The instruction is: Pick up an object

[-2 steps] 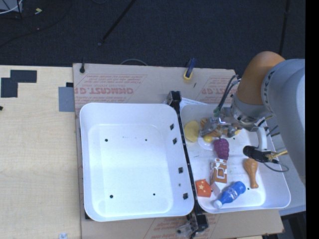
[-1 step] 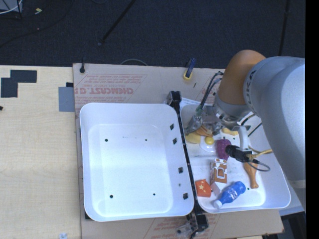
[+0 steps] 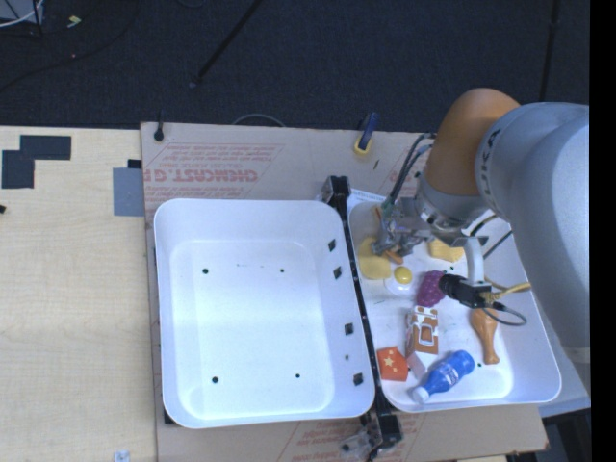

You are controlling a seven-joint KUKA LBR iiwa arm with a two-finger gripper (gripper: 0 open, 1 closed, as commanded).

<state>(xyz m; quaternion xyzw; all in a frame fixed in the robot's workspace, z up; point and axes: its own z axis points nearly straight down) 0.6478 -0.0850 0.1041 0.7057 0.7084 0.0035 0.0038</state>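
Pale wooden bench (image 3: pixel 67 306) on my screen, with a cardboard sheet (image 3: pixel 221 166) laid over it and two white bins side by side on that. The left bin (image 3: pixel 164 306) takes up the centre of the frame and the right bin (image 3: pixel 541 385) sits at lower right, their rims touching.

Everything there is to pick up lies in the right bin. Nearest me, at its bottom edge, a blue bottle (image 3: pixel 446 373) lies on its side, white cap pointing lower left. Just left of it is a small red card (image 3: pixel 392 363). Up from there, an orange-and-white box (image 3: pixel 423 328) stands between the card and a brown drumstick-shaped toy (image 3: pixel 485 335) to its right. Further up, a purple piece (image 3: pixel 430 287), and beside it to the left a small yellow ball (image 3: pixel 400 277).

Now the gripper (image 3: pixel 393 242): it's low in the upper left part of the right bin, right over a yellow lump (image 3: pixel 373 266) by the bin's left wall. Apart, together or clamped on something, I cannot tell from here. A pale yellow piece (image 3: pixel 446 250) lies just to its right.

Behind that, the grey arm (image 3: pixel 544 191) fills the right side, its orange band (image 3: pixel 467 142) above the wrist. At the cardboard's far edge there's a blue and yellow clamp (image 3: pixel 365 135), then dark floor (image 3: pixel 289 46) across the top.
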